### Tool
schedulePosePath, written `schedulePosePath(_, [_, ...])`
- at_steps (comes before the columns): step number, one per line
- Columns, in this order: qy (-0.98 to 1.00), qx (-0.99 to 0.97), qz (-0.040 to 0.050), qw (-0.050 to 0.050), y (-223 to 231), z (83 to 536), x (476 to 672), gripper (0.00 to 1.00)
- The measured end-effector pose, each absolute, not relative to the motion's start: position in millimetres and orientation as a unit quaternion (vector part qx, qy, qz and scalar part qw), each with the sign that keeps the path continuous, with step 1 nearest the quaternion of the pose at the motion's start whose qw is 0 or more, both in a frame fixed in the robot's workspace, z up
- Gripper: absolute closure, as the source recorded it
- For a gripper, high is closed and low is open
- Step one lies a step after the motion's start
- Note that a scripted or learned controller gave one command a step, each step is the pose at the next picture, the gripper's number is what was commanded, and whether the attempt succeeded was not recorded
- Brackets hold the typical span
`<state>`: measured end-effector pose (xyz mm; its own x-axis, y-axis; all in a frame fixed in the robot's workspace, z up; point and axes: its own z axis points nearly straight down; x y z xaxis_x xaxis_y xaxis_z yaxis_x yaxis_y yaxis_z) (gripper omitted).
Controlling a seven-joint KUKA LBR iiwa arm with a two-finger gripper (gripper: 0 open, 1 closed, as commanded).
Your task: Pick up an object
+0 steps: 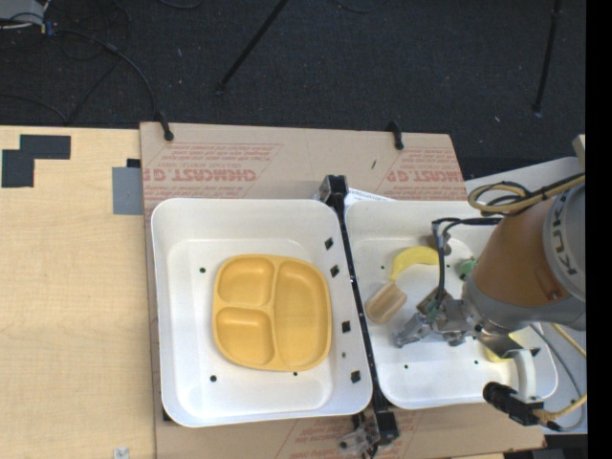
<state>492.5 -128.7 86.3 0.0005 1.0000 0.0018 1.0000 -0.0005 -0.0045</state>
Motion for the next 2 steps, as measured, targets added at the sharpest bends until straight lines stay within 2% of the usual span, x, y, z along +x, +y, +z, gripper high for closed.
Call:
schedulePosePath(1, [-0.706,-0.708,0.0005,0.002,-129.5,98.2,493.1,1.0])
schedulePosePath(2, [-0.707,-0.707,-0.0003,0.0,-137.7,144.6,497.8,1.0])
